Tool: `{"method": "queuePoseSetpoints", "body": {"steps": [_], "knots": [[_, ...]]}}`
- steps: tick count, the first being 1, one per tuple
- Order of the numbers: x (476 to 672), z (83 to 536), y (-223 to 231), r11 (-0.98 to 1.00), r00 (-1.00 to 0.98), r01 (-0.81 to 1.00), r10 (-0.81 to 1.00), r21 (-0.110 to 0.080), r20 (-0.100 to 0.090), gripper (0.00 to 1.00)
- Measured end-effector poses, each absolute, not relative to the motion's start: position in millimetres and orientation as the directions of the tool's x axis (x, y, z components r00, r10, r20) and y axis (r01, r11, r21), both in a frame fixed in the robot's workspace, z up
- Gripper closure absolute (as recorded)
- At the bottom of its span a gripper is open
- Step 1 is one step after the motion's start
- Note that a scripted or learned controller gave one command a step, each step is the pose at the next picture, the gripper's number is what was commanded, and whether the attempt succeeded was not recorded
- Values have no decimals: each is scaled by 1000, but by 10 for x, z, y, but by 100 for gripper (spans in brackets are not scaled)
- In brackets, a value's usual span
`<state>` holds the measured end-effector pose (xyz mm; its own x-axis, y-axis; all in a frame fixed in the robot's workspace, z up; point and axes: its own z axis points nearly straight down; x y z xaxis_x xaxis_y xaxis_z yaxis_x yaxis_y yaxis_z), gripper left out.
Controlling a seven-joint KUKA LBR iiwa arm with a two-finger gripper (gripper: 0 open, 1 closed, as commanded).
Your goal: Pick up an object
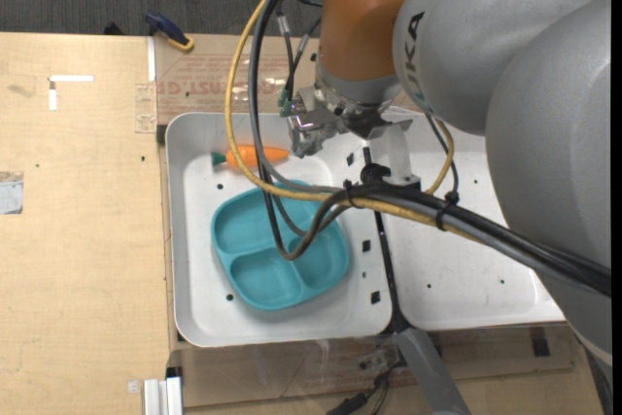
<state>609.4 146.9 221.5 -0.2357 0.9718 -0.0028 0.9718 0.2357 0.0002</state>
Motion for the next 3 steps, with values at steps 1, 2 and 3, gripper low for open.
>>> {"method": "queuePoseSetpoints", "body": {"steps": [1, 2, 3], "knots": [[6588, 920, 1348, -163, 163, 987, 987, 0, -3, 100], [5921, 941, 1521, 286, -286, 958, 958, 13, -7, 100], [5022, 930, 1789, 223, -223, 975, 975, -2, -4, 100]]}}
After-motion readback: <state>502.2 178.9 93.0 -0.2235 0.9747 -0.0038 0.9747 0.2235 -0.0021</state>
